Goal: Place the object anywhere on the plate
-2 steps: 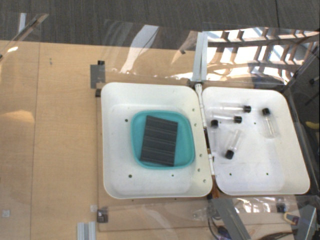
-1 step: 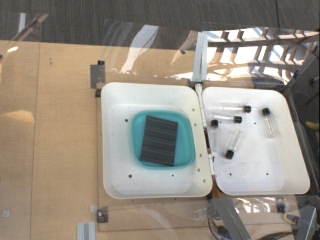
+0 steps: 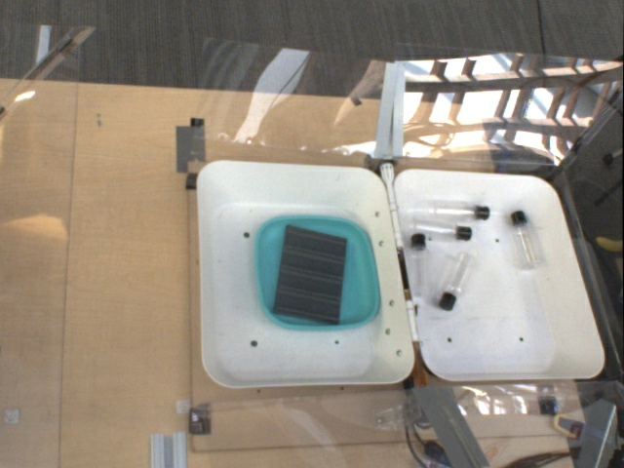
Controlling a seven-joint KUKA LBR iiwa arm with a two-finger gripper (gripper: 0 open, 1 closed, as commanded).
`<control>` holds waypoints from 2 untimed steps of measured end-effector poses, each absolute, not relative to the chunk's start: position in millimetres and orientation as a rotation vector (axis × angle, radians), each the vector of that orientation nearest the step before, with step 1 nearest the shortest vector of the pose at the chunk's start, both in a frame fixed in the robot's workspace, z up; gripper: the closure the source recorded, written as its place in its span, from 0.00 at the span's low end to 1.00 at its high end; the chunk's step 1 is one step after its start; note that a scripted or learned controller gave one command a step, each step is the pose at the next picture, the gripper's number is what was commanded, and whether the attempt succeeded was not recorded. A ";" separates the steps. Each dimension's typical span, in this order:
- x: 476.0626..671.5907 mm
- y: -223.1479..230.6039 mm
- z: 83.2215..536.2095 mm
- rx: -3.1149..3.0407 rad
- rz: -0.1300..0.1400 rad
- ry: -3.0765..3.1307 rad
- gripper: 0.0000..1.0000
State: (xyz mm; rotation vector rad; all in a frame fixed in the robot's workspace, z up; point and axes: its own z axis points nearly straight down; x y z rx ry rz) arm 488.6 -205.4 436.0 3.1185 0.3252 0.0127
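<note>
Left bin: teal plate at centre, dark ribbed block lying flat on it, its 6 o'clock end near the plate's rim. Task looks met; risk is a nudge sliding the block off that rim.

Right bin: four clear tubes with black caps, scattered from 9 to 1 o'clock. Round, so likely to roll if touched; their glassy bodies are hard to trace against white.

Claw: cannot tell its state.

arm: pose cannot be told | hand: state cannot be told
</note>
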 end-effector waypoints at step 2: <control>488.8 -204.6 435.3 3.120 0.008 0.331 0.00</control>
